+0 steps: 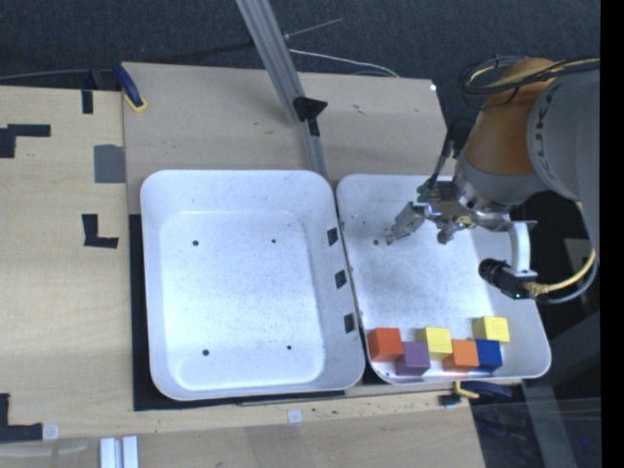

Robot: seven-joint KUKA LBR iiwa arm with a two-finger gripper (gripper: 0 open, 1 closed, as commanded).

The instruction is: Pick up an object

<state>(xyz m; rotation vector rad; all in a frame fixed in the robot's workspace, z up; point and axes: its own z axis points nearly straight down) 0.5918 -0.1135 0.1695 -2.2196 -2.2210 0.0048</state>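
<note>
Your small coloured blocks, among them an orange cube (386, 341), sat along the right white plastic bin's (409, 281) near edge. The hand (421, 225) hovered well apart from them, fingers spread, pinching nothing.

Two shallow white bins stood side by side on the bench: the left bin (166, 203) and the right bin (531, 364). Six small blocks lay in the right bin, clustered along its near edge. Two were orange, one orange block (386, 343) at the left end of the cluster and a second orange block (464, 354) further right. Two were yellow, one yellow block (438, 339) in the middle and another yellow block (493, 329) at the right. One purple block (415, 357) and one blue block (489, 356) completed the count. One arm (507, 135) reached in, carrying one gripper (421, 226).
</note>
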